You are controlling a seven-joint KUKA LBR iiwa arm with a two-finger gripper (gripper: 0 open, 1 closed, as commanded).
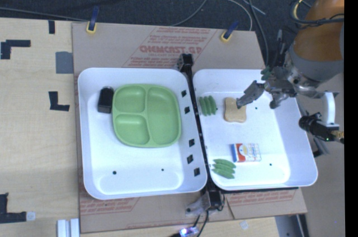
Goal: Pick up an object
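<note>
Bread (235, 110) lies in the right bin (291, 169), and the hand (258, 94) hangs wide open beside it, ready to grab.

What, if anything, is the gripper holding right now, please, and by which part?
Nothing. The gripper is open above the right bin, one fingertip near the tan bread-like piece, with no object between its fingers.

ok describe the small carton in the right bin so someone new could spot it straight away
Start at the right bin, the one the arm reaches into. Toward its near edge lies the small carton, flat on the white floor just above a green pod. It is the one boxy, printed thing there, white with red and blue markings.
</note>
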